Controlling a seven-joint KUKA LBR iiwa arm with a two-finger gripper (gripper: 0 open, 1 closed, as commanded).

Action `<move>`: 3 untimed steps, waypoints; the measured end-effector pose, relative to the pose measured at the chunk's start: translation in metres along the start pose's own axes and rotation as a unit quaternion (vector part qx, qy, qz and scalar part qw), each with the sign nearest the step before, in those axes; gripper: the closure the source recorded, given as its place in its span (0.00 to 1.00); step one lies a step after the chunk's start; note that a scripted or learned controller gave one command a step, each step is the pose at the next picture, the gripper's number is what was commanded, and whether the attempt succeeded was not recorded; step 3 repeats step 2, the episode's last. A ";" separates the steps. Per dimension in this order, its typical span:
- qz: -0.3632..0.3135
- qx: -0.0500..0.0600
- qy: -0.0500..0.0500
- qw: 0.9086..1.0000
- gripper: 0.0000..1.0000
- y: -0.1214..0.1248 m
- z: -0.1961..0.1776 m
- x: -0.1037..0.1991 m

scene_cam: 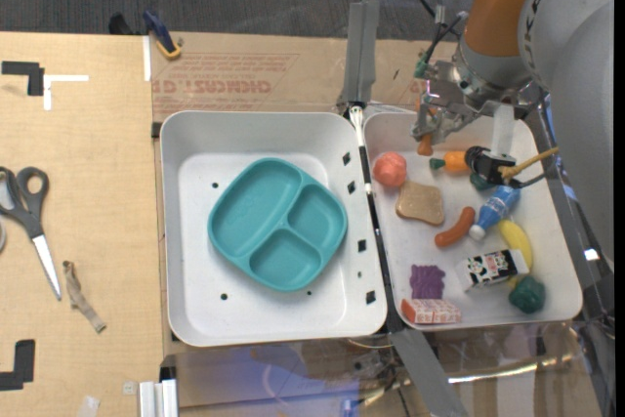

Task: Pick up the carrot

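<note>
While the grey arm reaches in from the right, its orange band up near the far corner, the gripper (pixel 427 137) hangs low over the far left part of the right bin (pixel 395 254). Whether it is parted or closed I cannot tell; nothing shows clamped in it.

The carrot (pixel 455 161) lies on the bin floor just right of the gripper and a little nearer the camera, its green end pointing left. The gripper is close to the bin's far wall and near the rim shared with the left bin (pixel 186 210).

A pink ball (pixel 391 169) lies near the carrot's left, toast (pixel 420 203) in front of it, and a sausage (pixel 454 227) and bottle (pixel 493 210) further forward, so the carrot is hemmed in on the near side. The floor between carrot and far wall is bare. In the left bin a teal plate (pixel 278 223) lies with bare floor all round it.
</note>
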State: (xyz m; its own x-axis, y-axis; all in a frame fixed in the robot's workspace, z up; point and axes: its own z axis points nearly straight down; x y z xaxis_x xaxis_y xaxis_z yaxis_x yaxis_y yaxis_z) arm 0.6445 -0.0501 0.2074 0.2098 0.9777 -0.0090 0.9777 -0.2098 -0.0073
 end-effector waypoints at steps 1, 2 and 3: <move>-0.065 -0.002 0.003 0.998 1.00 -0.029 0.016 0.081; 0.056 -0.002 0.003 0.998 1.00 -0.023 0.016 0.108; 0.056 -0.002 0.003 0.998 1.00 -0.023 0.016 0.108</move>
